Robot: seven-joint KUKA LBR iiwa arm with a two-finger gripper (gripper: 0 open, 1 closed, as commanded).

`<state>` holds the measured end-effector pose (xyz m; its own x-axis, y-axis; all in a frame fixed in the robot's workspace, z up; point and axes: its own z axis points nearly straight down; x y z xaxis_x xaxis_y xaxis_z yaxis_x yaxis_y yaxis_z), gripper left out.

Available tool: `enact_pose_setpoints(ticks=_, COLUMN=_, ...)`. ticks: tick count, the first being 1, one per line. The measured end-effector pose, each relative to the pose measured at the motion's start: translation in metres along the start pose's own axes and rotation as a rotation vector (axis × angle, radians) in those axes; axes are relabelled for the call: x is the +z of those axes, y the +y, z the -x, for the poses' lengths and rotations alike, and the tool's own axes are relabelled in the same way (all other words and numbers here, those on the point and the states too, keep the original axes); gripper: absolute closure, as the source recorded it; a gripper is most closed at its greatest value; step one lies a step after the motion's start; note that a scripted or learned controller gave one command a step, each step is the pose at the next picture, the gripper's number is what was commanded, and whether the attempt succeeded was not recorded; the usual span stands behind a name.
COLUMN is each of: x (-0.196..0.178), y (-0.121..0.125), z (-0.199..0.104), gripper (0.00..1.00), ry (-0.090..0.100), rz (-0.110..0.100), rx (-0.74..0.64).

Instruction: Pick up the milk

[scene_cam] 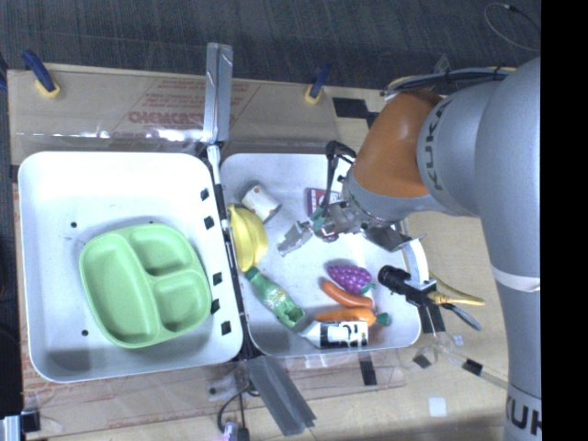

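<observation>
The milk (260, 200) is a small white container lying near the back left of the right bin (276, 168), just behind the banana (246, 235). My gripper (296, 237) hangs over the middle of that bin, a short way to the right of and in front of the milk, not touching it. The grey arm with its orange band (395, 150) reaches in from the right and covers the bin's back right part.
The right bin also holds a green bottle (276, 299), purple grapes (349, 276), two carrots (347, 294), a dark bottle with a white label (344, 334) and a pink item (317, 196). A green divided plate (147, 283) lies in the left bin (55, 182).
</observation>
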<state>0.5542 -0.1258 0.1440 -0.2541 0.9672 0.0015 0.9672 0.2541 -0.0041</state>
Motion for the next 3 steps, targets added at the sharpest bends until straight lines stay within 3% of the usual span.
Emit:
enact_pose_setpoints(ticks=1, x=-0.002, y=0.013, z=0.018, gripper=0.00, ry=-0.002, rz=0.004, rx=0.148)
enact_pose_setpoints(ticks=2, x=0.052, y=0.055, z=-0.016, gripper=0.00, ry=-0.003, rz=0.002, rx=0.172)
enact_pose_setpoints(ticks=3, x=-0.015, y=0.051, z=0.060, gripper=0.00, ry=-0.002, rz=0.004, rx=0.073)
